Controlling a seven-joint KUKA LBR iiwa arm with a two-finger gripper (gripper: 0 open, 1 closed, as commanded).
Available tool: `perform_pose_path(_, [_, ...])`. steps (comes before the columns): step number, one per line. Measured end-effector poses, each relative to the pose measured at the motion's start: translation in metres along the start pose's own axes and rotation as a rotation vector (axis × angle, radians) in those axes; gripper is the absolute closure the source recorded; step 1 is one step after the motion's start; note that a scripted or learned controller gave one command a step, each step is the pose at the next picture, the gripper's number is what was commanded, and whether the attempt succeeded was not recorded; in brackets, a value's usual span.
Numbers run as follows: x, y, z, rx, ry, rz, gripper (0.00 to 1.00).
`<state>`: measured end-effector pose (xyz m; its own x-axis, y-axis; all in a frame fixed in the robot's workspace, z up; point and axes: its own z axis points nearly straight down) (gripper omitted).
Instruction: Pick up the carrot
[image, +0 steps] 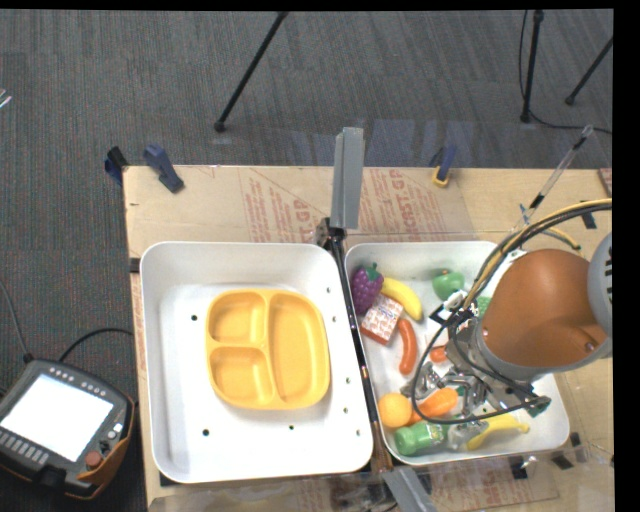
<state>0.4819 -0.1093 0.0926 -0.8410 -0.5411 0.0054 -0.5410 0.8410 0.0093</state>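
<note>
The carrot (440, 402) lies in the right bin (556, 432), toward its near edge, right under the arm's wrist. It is a short orange piece. Its long axis runs roughly left to right across the view, tipped slightly so that the right end sits a little higher. The left end looks blunter and the right end seems to taper, though the gripper parts over it make the tip hard to judge. Its colour is a bright, slightly reddish orange, smooth and plastic-looking.

The gripper (448, 390) hangs directly over the carrot, with its metal parts crowding the carrot's upper side. I cannot tell whether its fingers are spread or pressed together, or whether the carrot sits between them, because the wrist and cables cover that spot.

Just left of the carrot, touching or nearly so, is a round orange (394, 410). Below it lies a green vegetable (418, 437), and to the right of that a small yellow piece (497, 430). Farther back in the same bin are a red sausage (407, 345), a red box (382, 320), a banana (402, 297), purple grapes (365, 288) and a green pepper (449, 283).

The left bin (170, 300) holds a yellow divided plate (268, 348), well apart from the carrot.
</note>
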Motion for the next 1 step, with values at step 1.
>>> perform_pose_path(1, [-0.0045,0.0013,-0.0122,0.004,-0.006,-0.009,1.00])
